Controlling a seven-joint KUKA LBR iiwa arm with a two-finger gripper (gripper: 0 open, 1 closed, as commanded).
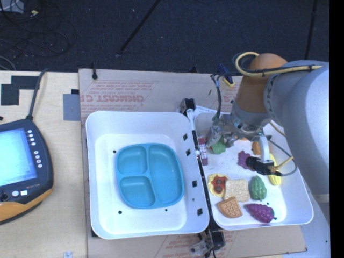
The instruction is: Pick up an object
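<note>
Toy food (243, 195) in right bin (301, 211) | blue tray (149, 175) in left bin (102, 144) | jaws unclear (hidden)

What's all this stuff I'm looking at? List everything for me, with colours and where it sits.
White bins: two, side by side on the bench.
Divided plate: one, blue, in the left bin.
Toy waffle: one, orange-brown, right bin, near front.
Cracker: one, tan, right bin, behind the waffle.
Toy pizza: one, yellow and red, left of the cracker.
Green toy fruit: one, right of the cracker.
Purple grapes: one bunch, right bin front.
Small green toy: one, under the tool.
Handheld control screen: one, orange and black, far left.
Arm: one, grey with an orange band.
Tool: one, low over the right bin's back.
</note>
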